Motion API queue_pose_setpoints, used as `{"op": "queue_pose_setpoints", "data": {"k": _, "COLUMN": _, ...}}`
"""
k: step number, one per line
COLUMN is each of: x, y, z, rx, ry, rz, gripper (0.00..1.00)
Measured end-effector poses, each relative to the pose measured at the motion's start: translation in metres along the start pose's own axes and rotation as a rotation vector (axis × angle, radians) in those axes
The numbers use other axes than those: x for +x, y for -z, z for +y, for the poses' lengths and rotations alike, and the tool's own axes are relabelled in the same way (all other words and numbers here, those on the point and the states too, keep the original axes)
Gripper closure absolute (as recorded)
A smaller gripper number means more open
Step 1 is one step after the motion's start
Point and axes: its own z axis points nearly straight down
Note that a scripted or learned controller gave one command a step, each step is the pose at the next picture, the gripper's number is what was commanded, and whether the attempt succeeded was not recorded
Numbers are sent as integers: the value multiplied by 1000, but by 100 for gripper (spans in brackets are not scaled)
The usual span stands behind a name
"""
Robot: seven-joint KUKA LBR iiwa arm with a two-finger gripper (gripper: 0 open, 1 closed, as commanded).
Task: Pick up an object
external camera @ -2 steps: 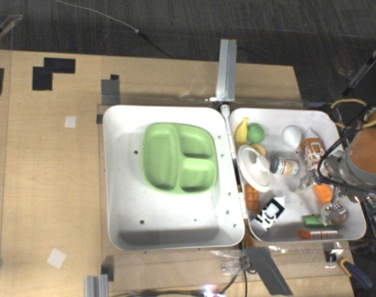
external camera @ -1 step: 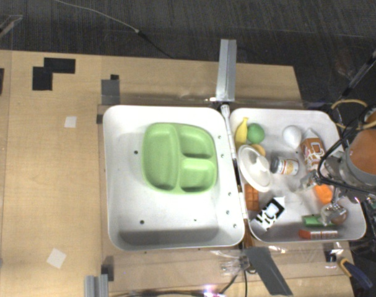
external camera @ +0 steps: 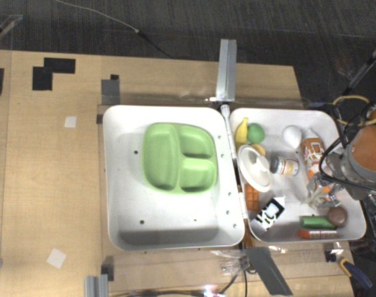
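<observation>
Left bin point(external camera: 122, 184): green tray point(external camera: 178, 157) | Right bin point(external camera: 355, 224): banana point(external camera: 241, 130), lime point(external camera: 256, 133), bowl point(external camera: 254, 167), jar point(external camera: 284, 165), egg point(external camera: 292, 135), markers point(external camera: 318, 228) | My claw point(external camera: 318, 193): over right bin's right side, above the markers; finger state cannot be determined

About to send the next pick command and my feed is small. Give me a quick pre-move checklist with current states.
1. Objects available in the right bin: ok; banana, green ball, white bowl and markers lie there.
2. Arm over the right bin's right edge: ok.
3. Claw open or shut: cannot tell.
4. Anything held in the claw: cannot tell; wiring obscures it.
5. Left bin holds the green divided tray, flat: ok.
6. Objects crowd together near the claw: not ok.
</observation>
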Motion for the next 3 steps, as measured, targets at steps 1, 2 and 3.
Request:
{"op": "queue_pose_setpoints", "data": {"k": 1, "x": 0, "y": -1, "z": 0, "rx": -1, "ry": 0, "rz": 1, "gripper": 0}}
{"op": "queue_pose_setpoints", "data": {"k": 2, "x": 2, "y": -15, "z": 6, "rx": -8, "ry": 9, "rz": 9, "gripper": 0}}
{"op": "queue_pose_setpoints", "data": {"k": 3, "x": -4, "y": -14, "z": 19, "rx": -7, "ry": -2, "rz": 9, "gripper": 0}}
